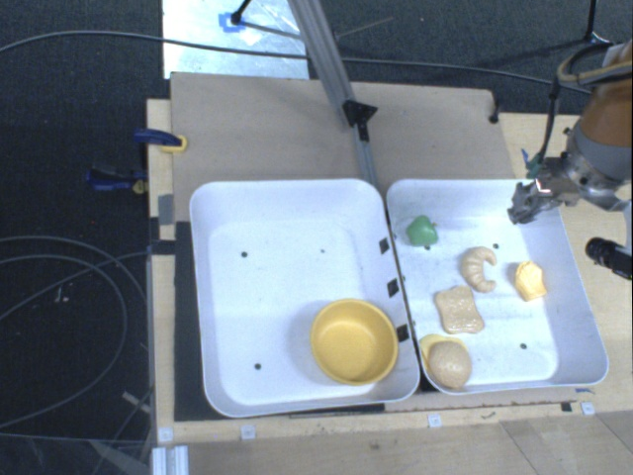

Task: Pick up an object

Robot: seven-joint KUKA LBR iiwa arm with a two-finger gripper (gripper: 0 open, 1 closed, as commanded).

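We see the tool [524, 204] at the right edge of the frame, over the upper right rim of the right bin [495, 198]; we cannot tell its state. Nothing sits in it. Lower left of it lie a green pepper [422, 231], croissant [481, 267], yellow piece [530, 281], cracker [459, 310] and bread roll [449, 362]. A yellow bowl [353, 340] sits in the left bin [257, 216].

Clamps: blue and yellow [158, 141], on bench's left edge
Cables: black [59, 295], looping over dark floor
Pole: grey [326, 47], slanting above bins
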